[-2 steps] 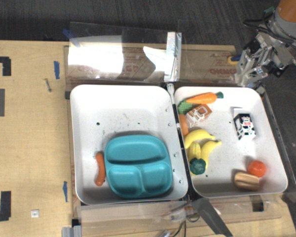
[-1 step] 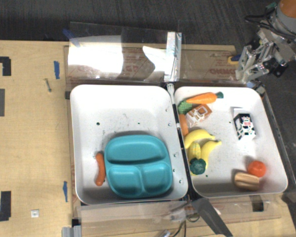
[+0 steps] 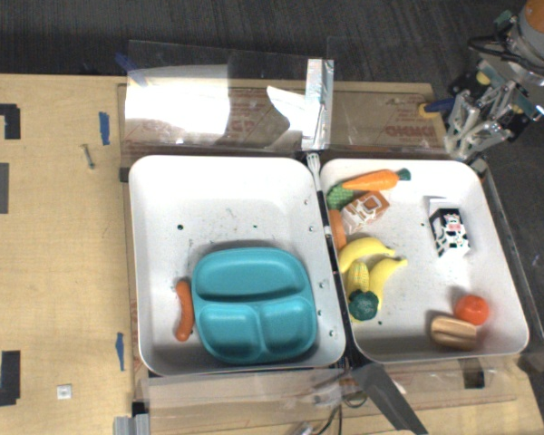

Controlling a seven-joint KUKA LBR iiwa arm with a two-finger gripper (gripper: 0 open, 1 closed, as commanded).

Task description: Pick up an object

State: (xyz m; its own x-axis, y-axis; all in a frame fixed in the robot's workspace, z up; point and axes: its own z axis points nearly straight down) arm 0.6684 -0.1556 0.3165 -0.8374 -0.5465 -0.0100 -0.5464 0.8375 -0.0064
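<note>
Fingers [image 3: 462,134] of the gripper [image 3: 476,132] are seen pointing down and spread apart, with nothing between them. The gripper is held above the bench just outside the far right corner of the right bin [image 3: 503,243], under the grey wrist and its orange band [image 3: 539,7]. Nearest to it inside that bin, a small black-and-white cow figure [image 3: 449,231] is found by the right wall. A toy carrot [image 3: 374,181] is laid along the far left corner, with a small printed carton [image 3: 364,209] just beside it, and bananas [image 3: 370,259] and a dark green vegetable [image 3: 364,304] closer in along the left wall. An orange fruit [image 3: 472,309] and a bread roll [image 3: 453,331] are placed touching at the near right. In the left bin [image 3: 154,207], a teal divided tray [image 3: 254,304] is set, with a sausage [image 3: 184,311] just beside its left edge.
</note>
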